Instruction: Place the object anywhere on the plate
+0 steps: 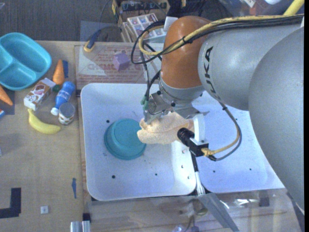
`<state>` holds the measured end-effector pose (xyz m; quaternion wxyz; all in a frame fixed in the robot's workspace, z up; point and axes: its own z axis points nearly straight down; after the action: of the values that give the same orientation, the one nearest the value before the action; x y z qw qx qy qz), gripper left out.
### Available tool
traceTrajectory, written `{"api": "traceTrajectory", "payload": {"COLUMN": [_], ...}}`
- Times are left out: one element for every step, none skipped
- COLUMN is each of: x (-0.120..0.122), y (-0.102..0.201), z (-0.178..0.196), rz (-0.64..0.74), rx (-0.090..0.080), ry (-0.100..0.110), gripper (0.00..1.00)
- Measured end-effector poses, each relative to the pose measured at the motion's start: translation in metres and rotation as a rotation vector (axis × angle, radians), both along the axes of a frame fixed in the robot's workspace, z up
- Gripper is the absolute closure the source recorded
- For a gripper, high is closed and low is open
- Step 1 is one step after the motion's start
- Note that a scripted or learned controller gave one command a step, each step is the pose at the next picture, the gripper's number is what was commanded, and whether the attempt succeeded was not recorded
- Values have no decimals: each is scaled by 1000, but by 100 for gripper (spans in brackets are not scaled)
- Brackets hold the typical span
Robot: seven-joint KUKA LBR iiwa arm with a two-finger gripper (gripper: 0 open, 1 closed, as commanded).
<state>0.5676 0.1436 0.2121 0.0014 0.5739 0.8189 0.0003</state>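
Looming over the frame's right, the grey arm (pixel 251 66) reaches down to centre, where its tool (pixel 153 114) sits above a pale, crumpled cloth-like object (pixel 157 132). Whether the tool is spread or pinching cannot be told. That object overlaps the right edge of the teal plate (pixel 123 139) in the left bin (pixel 96 178).

The grey arm (pixel 251 66) is extended in from the right, its orange band (pixel 186 52) bent downward above the wrist. The gripper (pixel 150 114) is lowered, a pale soft object (pixel 159 131) seen just beneath it.
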Motion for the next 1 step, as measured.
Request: {"api": "traceTrajectory", "payload": {"x": [0], "y": [0], "z": [0], "rz": [0], "rx": [1], "ry": [-1], "gripper": [0]}}
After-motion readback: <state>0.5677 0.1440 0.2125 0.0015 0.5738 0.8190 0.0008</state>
